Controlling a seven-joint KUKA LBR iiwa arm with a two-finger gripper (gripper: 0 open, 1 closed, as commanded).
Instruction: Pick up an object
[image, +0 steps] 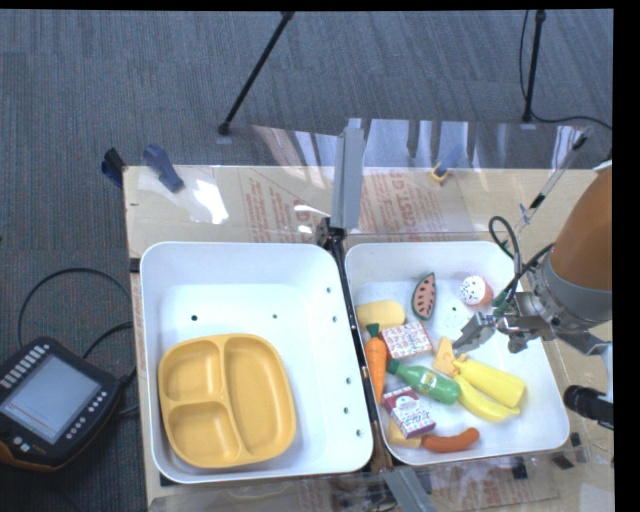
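I've got the gripper (468, 338) hovering with jaws parted and empty, the yellow bottle (490, 380) just nearside of them, its long axis running left-right.

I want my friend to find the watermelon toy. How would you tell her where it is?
Look in the right bin, the one full of toy food. Near its top middle lies the watermelon slice, just above a small pink box. It is the only red wedge with a green rind and dark seeds.
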